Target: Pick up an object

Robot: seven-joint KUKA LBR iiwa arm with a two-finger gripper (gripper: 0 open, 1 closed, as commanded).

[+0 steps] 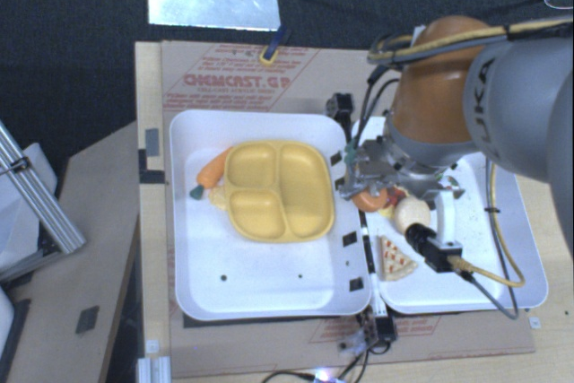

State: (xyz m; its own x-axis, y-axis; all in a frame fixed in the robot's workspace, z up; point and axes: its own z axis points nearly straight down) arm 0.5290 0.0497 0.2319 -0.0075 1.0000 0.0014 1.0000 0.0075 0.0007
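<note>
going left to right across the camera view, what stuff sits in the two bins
carrot → yellow divided plate in the left bin → orange round item under the arm → pizza slice and cream round item in the right bin

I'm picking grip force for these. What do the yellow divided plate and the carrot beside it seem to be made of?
Yellow plate: likely moulded plastic, smooth and evenly coloured with a soft sheen. Carrot: probably toy plastic, uniform orange with a green tip; uncertain.
</note>
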